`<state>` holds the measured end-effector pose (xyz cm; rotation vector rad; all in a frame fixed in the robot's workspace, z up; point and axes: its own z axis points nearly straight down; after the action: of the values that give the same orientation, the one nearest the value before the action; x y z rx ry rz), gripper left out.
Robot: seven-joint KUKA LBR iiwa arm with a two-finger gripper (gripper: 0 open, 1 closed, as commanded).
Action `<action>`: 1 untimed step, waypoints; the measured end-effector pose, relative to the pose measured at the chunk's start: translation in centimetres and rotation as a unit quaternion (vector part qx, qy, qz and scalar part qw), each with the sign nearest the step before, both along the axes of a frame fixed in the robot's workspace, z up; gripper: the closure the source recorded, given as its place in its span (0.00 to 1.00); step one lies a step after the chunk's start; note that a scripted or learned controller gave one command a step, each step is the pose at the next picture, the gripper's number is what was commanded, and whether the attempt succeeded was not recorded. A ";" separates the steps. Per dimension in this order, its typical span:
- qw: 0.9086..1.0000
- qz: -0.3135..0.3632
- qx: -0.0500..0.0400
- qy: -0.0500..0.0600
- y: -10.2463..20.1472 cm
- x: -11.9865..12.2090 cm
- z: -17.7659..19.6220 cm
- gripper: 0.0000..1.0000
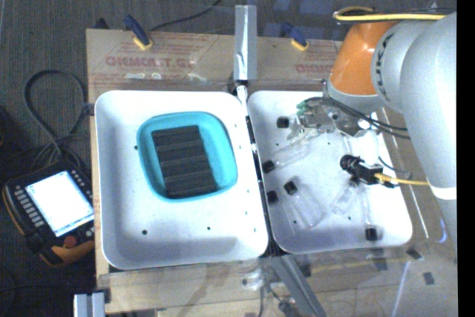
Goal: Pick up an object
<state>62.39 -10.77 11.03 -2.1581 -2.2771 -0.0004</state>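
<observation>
Several small clear vials with black caps lie scattered in the right bin (393, 237). One vial (286, 155) lies tilted near the bin's left wall, another vial (303, 206) sits at the lower middle, and a third vial (369, 223) rests near the front right corner. A loose black cap (283, 122) is at the upper left. My gripper (306, 118) hangs low over the bin's far part, just right of that cap and above the tilted vial. I see nothing held in it.
The left bin (119, 226) holds a blue dish (226, 152) with a black ridged block (185, 158) inside. A metal post (245, 41) stands behind the gap between the bins. The grey arm (427, 85) covers the right bin's far right corner.
</observation>
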 end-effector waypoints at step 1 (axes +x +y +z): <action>1.000 0.030 -0.003 -0.002 1.1 3.9 11.5 1.00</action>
<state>66.29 -9.68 22.54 -2.0943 -2.3449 0.0007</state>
